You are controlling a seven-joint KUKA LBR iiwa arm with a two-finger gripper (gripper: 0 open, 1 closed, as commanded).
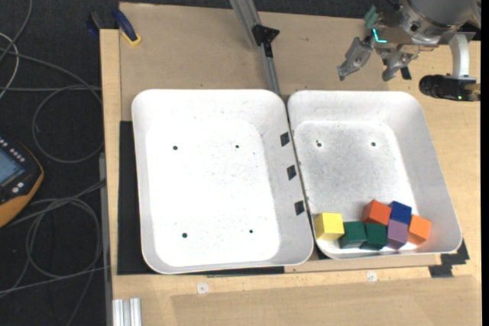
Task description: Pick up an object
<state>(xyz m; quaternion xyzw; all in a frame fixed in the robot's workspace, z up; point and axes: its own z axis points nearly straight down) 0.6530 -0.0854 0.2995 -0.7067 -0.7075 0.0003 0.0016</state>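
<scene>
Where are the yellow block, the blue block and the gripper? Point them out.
yellow block (330,224), camera view, top face.
blue block (400,211), camera view, top face.
gripper (373,69), camera view, between the fingertips.

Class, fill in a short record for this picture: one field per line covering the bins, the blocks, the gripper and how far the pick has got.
right bin: holds all the blocks, clustered at its near edge
left bin: speckled white floor, beside the right bin
blocks: yellow, green, orange, blue, purple; a second orange at the far right
gripper: open, above the bench beyond the right bin's far edge, holding nothing
pick: not yet begun
</scene>
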